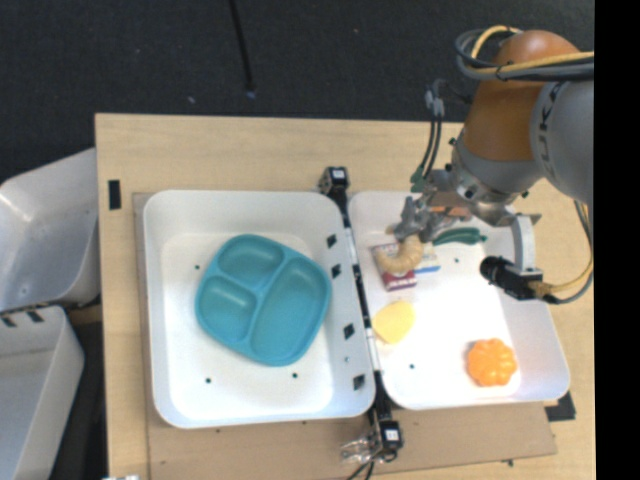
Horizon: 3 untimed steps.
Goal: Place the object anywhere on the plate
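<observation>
A blue plate (263,298) with three compartments lies in the left bin (170,388). In the right bin (540,368), my gripper (420,230) hangs low at the bin's far left part. Right beneath and in front of it sits a tan lumpy object (406,257) beside a small maroon piece (397,279). The gripper touches or nearly touches the tan object; I cannot tell whether it has hold of it. A pale yellow object (394,321) lies nearer the front by the divider. An orange object (491,362) rests at the front right.
A green-handled item (462,235) lies under the wrist. The black divider clips (350,298) run between the bins. A black cable connector (505,274) hangs off the arm over the right bin. White containers (45,238) stand left of the bench.
</observation>
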Available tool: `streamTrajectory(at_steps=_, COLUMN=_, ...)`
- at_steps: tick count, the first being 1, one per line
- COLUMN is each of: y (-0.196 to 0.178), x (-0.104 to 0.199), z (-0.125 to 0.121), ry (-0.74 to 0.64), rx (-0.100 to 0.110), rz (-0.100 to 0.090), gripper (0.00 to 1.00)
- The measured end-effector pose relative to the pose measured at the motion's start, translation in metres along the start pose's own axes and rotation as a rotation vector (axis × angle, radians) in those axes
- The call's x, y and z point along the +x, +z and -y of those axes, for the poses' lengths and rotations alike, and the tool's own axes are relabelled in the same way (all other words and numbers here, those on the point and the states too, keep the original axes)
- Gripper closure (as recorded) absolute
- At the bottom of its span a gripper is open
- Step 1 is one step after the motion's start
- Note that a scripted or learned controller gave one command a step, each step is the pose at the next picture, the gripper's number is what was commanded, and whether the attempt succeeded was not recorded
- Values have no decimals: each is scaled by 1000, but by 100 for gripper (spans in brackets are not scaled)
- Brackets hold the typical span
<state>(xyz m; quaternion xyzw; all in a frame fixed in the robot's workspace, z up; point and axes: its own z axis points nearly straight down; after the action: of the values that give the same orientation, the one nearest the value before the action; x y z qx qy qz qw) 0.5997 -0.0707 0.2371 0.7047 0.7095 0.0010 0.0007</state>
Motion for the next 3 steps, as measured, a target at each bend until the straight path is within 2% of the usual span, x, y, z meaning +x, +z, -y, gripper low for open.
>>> streamTrajectory(at_steps=2, y=14, x=102, z=-23, ry=1, rx=1, rz=0, gripper=100)
streamTrajectory(at_steps=3, y=-2, x=157, z=-26, ry=-1, rx=0, rz=-1, gripper=100)
